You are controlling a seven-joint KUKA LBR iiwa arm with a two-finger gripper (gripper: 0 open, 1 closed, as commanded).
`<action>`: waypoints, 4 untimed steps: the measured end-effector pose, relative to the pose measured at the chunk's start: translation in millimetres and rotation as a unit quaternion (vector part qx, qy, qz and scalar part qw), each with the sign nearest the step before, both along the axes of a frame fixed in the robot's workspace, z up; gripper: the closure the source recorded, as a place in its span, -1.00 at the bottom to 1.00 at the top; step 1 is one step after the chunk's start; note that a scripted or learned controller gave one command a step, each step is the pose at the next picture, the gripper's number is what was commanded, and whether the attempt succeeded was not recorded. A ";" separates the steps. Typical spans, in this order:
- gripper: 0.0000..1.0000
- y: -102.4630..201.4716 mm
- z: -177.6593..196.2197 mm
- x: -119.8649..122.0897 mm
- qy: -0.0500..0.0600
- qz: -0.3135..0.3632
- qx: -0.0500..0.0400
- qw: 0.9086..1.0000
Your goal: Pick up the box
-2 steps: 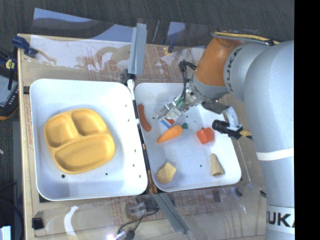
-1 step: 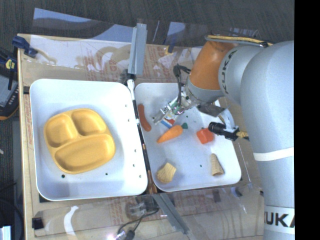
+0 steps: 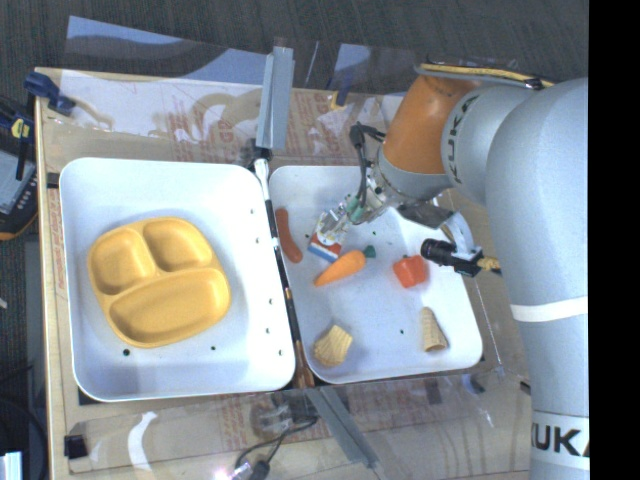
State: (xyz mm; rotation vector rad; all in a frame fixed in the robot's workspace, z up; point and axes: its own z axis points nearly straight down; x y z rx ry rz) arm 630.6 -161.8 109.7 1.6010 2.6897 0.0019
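**Asker:** Bench and bins first: what is lying under you?

**Arm:** Pale bench top [image 3: 150, 118] is showing around two white bins set side by side. I am reaching in from the right, with my orange band [image 3: 425, 118] sitting over the far edge of the right bin [image 3: 385, 323]. The left bin [image 3: 70, 268] is carrying a yellow divided plate [image 3: 160, 278].

**Asker:** Where is the box?

**Arm:** The box [image 3: 322, 250] is lying in the right bin, in its far left part. It is small and white, with red and blue on it. A sausage [image 3: 289, 235] is lying just to its left, near the wall between the bins. A carrot [image 3: 341, 267] is lying just beside it on the near side, slanting away to the right.

**Asker:** And your gripper?

**Arm:** My gripper [image 3: 338, 223] is hanging low over the far side of the box, its tip right at the box's upper edge. I cannot tell whether I am touching it, and I cannot tell whether my grip is spread or pressed together; that part is too small and cluttered to read.

**Asker:** What else is sharing that bin?

**Arm:** A small green bit [image 3: 369, 252] is sitting by the carrot's thick end. A red piece [image 3: 411, 271] is lying further right. A cone [image 3: 433, 330] and a tan bread-like piece [image 3: 333, 345] are lying near the front wall, well apart from each other.
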 end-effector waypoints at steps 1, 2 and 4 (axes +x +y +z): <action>-1.00 0.1 0.0 0.0 0.000 0.000 0.000 1.000; 1.00 0.3 10.8 0.9 -0.001 0.001 0.000 1.000; -1.00 17.4 -13.2 1.7 0.002 0.019 0.001 1.000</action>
